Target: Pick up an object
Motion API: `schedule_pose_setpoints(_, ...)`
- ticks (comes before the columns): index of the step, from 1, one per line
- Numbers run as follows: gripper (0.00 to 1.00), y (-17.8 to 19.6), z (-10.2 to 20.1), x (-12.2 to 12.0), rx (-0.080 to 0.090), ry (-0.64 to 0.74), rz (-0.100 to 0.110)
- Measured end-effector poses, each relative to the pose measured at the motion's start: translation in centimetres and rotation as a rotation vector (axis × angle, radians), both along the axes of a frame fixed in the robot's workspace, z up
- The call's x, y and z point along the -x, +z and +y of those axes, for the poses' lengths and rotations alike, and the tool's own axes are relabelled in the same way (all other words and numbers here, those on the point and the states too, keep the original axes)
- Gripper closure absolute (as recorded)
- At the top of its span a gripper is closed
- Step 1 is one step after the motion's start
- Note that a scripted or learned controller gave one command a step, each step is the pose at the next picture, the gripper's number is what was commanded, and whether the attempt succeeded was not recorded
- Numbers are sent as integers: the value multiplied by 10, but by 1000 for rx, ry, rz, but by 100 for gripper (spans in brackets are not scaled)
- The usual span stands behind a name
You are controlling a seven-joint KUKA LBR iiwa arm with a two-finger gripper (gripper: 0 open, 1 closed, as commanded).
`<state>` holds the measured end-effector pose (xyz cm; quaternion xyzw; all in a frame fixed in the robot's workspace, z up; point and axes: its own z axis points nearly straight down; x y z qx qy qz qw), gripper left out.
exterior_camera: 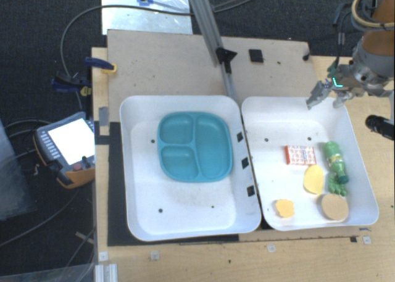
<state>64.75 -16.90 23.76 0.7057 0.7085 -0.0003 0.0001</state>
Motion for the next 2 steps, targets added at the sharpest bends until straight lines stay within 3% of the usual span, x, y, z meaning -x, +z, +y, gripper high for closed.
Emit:
schedule_pose_setpoints(1,0,1,0,-1,0,0,-3)
schedule_pose_setpoints(2,0,-60,0,-4,0,-1,1)
